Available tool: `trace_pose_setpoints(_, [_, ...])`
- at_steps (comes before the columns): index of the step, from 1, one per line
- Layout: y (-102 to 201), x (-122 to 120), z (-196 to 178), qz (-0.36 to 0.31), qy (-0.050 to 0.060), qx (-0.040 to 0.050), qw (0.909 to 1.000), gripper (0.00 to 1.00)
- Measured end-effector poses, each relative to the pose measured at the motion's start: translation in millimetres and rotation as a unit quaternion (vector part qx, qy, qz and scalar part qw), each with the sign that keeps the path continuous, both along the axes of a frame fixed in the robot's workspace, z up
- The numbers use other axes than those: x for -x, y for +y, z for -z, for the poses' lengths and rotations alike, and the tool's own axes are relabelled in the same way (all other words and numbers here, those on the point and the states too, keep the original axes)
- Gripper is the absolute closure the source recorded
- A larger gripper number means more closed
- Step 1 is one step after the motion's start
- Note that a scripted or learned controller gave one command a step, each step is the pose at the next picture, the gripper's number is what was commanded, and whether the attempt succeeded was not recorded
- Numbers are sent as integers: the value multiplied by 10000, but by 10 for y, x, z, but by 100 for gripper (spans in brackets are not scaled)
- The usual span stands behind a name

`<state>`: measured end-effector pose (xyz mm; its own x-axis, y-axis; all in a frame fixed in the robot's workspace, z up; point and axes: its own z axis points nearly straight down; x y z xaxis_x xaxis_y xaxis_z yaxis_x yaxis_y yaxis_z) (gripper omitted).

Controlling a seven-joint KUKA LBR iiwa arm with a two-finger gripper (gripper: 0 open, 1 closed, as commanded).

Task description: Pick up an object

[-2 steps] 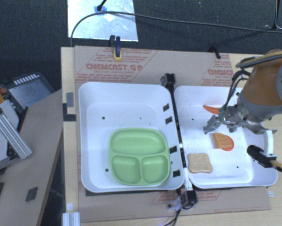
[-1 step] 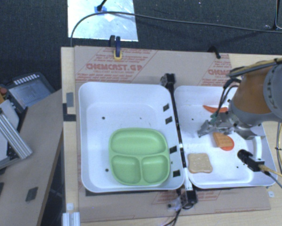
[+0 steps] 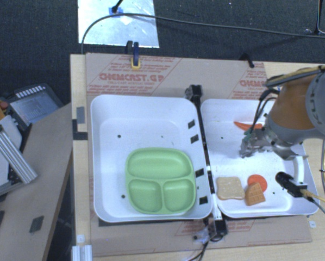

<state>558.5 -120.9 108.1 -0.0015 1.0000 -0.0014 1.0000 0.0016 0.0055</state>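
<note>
In the right bin [image 3: 222,118] lie a slice of toast [image 3: 230,187], a red tomato slice [image 3: 258,181] and an orange-brown wedge [image 3: 254,194], all near the front edge. An orange carrot-like piece [image 3: 243,125] lies toward the back, partly hidden by the arm. My gripper [image 3: 249,145] hangs low over the middle of the right bin, between the carrot piece and the tomato slice. I see nothing held in it.
The left bin [image 3: 105,118] holds a green divided plate [image 3: 160,179] at its front. Black clips [image 3: 194,93] sit along the seam between the bins. The arm's grey body with its orange band [image 3: 293,110] covers the right bin's far right side.
</note>
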Motion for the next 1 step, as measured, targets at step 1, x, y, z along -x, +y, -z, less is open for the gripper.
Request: trace_pose_setpoints(1, [37,9,-633,-12,-12,0,10000,100])
